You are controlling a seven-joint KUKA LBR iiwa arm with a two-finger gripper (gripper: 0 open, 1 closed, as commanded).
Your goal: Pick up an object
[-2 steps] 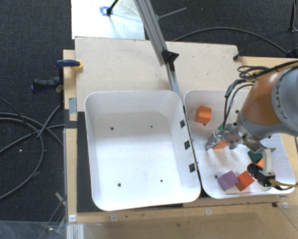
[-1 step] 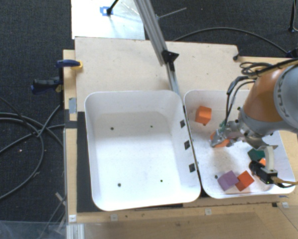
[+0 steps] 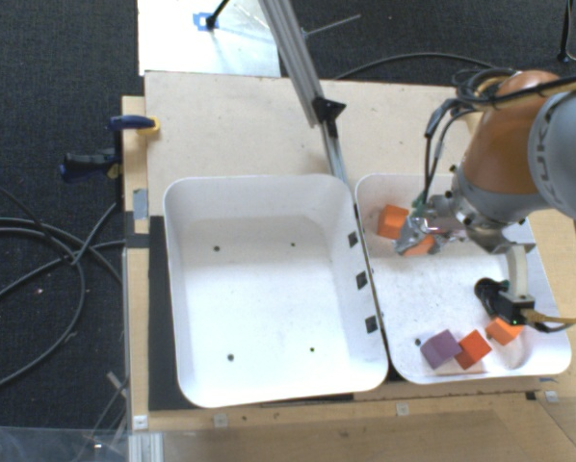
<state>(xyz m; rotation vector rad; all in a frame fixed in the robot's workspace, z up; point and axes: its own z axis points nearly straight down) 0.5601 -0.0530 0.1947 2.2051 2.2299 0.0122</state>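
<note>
We read the pick as under way, not finished. The two-finger gripper [image 3: 421, 236] sits low in the right-hand white bin [image 3: 548, 359], near that bin's far left corner. A small orange piece [image 3: 420, 247] shows right at its metal tip, and an orange block [image 3: 392, 223] lies just beside it toward the bin's left wall. We cannot tell how far the jaws stand apart, nor whether the orange piece is between them or merely under them. So no hold is confirmed; closing, if needed, and the lift are left, as we judge it.

Around it:
- A purple cube [image 3: 440, 347] and a second orange cube [image 3: 473, 348] sit touching near the right bin's near edge, well apart from the gripper.
- Another small orange block [image 3: 503, 331] lies by the near right corner, beside a black fitting on the arm's cabling [image 3: 494, 296].
- The left-hand white bin [image 3: 201, 210] holds nothing we can make out.
- A slanted metal pole [image 3: 298, 51] crosses the bench's far edge, ending by the wall between the bins.

In the way: the bin's left wall is close and the neighbouring orange block crowds the tip; either could spoil the grip.
</note>
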